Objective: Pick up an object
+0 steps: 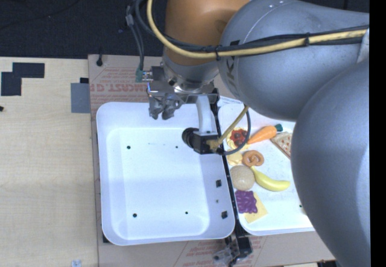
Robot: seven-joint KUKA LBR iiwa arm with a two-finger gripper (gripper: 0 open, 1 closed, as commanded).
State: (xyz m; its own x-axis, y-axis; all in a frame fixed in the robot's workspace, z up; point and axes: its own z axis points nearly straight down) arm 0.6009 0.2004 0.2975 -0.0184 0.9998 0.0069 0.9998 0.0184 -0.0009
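The objects to pick from lie together in the right bin (pixel 283 221): a carrot (pixel 262 134) at the top, a red piece (pixel 239 137) just left of it, a small brown ring-shaped pastry (pixel 253 158) below, a beige rounded item (pixel 242 177) beside a yellow banana (pixel 271 182), and a purple bunch of grapes (pixel 245 201) resting on a pale yellow slice (pixel 256 210). A tan, speckled piece (pixel 283 143) sits near the carrot, partly hidden by the arm.

The gripper (pixel 164 111) hangs over the far edge of the left bin (pixel 114 175), well apart from those objects. Its dark fingers point downward and sit close together, with nothing visible between them; it looks closed on nothing.

A black fitting with a white bracket (pixel 202 133) stands at the divide between the two bins, just right of the gripper. The grey arm (pixel 289 49) with its orange band (pixel 202 3) covers the upper right. Both bins rest on the light wooden desk (pixel 42 169).
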